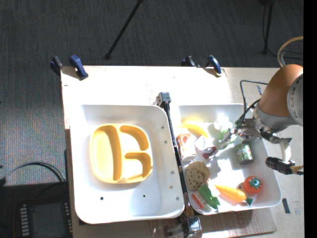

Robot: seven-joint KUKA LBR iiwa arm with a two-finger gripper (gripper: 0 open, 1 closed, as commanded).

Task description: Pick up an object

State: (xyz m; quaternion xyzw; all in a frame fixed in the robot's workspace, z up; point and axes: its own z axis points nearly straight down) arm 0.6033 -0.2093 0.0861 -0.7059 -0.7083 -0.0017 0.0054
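Low in the frame, a carrot [229, 192] lies lengthwise left-right beside a tomato [252, 184] and cookie [196, 174]. Above, the gripper [246, 131] hovers near a green can [244, 152], finger state unclear.

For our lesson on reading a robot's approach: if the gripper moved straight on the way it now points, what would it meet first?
The gripper points left over the right bin. Going straight on, it would probably meet the pale crumpled wrappers first, though height above them is unclear.

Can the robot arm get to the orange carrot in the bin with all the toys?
Probably yes. The carrot lies on top in the right bin, with nothing over it, and the gripper is already above that same bin. The tomato sits close beside it, which might make the grab trickier.
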